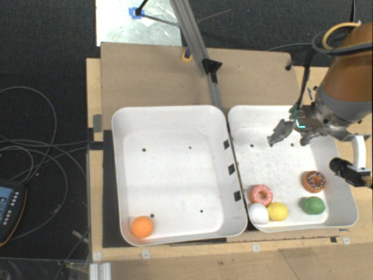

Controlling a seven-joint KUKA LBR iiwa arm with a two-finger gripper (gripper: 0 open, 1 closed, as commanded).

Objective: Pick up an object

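My gripper [293,136] hangs over the upper middle of the right bin [245,121], its two fingers spread open with nothing between them. Below it, along the bin's near side, lie a pink frosted donut [261,194], a white ball [258,213], a yellow lemon [278,211], a green round fruit [313,205] and a brown chocolate donut [315,181]. All of them sit well clear of the fingers. An orange ball [141,227] rests in the near left corner of the left bin [169,115].
A grey pole [192,31] slants down from the top to the bins' shared far edge. Black clips [231,169] line the seam between the bins. Cables [29,156] and a handheld pendant [9,206] lie off the bench at left.
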